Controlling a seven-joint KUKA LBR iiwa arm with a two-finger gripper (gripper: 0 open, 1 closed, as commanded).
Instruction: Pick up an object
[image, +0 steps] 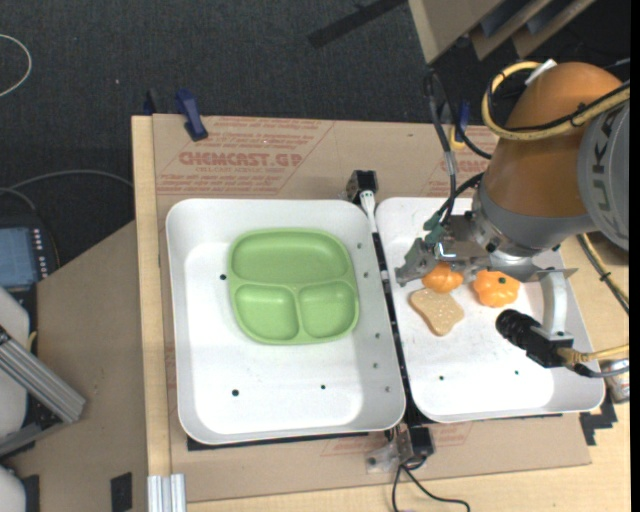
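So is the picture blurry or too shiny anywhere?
Camera view: mostly sharp and evenly lit; the divided green plastic plate looks crisp; soft glare on the arm's orange band; small shadows under the orange toy pumpkin.

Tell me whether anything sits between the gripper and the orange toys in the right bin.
Nothing visible does. The gripper hangs directly over the small orange piece, with the orange pumpkin toy and the tan bread-shaped toy right beside it in the right bin.

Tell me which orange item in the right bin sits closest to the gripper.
The smaller orange piece, directly under the gripper; the orange pumpkin sits farther right, clear of it.
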